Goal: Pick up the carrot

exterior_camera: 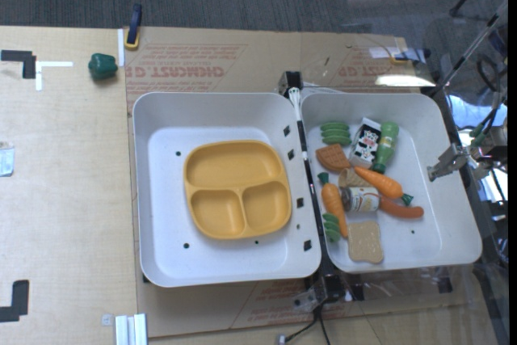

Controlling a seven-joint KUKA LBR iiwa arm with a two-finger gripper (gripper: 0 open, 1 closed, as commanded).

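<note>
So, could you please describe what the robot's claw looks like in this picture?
At the right bin's right edge, the claw appears as thin, pale grey metallic prongs tapering to a point. Behind it sit darker parts with a small reddish-orange spot. It is too small and blurred to make out markings or cables.

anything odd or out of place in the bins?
Nothing spilled or damaged. The toy food sits heaped in the right bin, with a carrot lying across a small bottle. The yellow plate in the left bin sits slightly rotated.

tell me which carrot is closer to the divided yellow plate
The smaller carrot by the right bin's left wall, under the plate's side; the bigger carrot lies mid-bin.
</note>
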